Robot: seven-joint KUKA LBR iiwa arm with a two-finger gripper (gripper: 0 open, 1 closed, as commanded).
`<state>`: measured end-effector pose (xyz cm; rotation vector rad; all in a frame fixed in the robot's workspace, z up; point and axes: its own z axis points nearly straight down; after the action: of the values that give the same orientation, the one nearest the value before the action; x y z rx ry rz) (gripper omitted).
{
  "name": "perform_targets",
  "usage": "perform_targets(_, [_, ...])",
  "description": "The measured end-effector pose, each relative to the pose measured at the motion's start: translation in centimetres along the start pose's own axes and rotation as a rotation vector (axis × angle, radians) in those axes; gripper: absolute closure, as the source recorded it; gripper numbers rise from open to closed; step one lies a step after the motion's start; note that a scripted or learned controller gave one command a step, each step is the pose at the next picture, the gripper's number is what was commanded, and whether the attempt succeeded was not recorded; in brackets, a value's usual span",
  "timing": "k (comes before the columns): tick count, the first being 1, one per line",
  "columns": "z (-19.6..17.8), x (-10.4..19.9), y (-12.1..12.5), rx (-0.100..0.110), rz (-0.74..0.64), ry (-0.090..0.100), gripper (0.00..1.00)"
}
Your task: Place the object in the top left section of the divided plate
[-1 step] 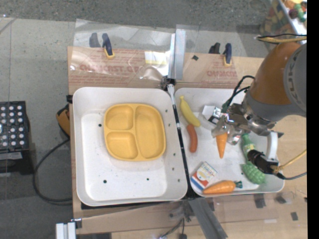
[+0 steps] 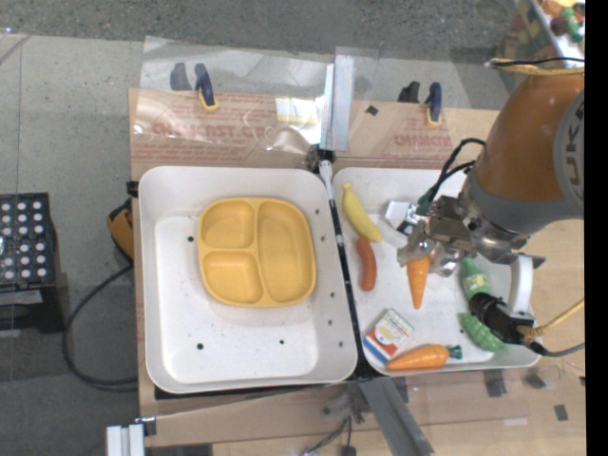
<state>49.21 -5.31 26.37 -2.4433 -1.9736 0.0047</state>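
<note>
Over the right bin [image 2: 380, 174], pincer [image 2: 425, 251] looks clamped on the carrot [image 2: 417, 281] by its wide top. Likely light rigid slick plastic; tapered, may slip. Divided plate [image 2: 256, 252] awaits.

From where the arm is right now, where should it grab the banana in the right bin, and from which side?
Grip the banana across its thick middle, coming straight down from above. It lies flat, running from upper left to lower right near the right bin's left wall, so the fingers should close across its narrow width. The hot dog just below leaves the middle freer than the lower end.
</note>
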Motion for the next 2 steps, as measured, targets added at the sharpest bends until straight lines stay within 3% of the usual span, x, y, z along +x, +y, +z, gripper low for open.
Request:
perform_targets(1, [3.8, 6.5, -0.4, 0.002, -0.166, 0.0, 1.0])
perform_targets(2, [-0.2, 13.3, 2.2, -0.002, -0.345, -0.001, 1.0])
